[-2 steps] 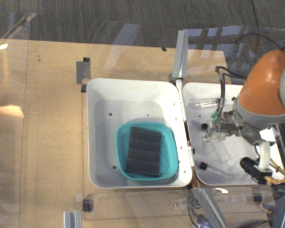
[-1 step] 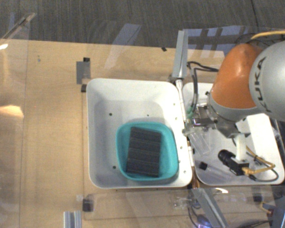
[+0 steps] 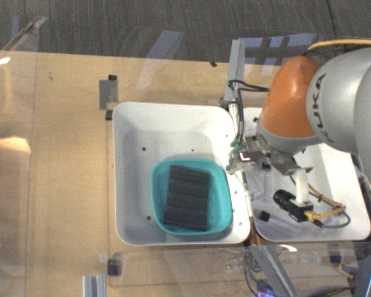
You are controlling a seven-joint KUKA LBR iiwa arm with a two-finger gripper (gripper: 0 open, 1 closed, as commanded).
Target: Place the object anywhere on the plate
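Now — arm (image 3: 334, 98) off plate (image 3: 157, 190), over view-right bin (image 3: 352, 224)

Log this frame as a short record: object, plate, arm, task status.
object: dark ribbed block, lying flat on the plate
plate: teal plate, inside the view's left bin
arm: grey arm above the view's right bin, apart from the block
task status: block appears placed
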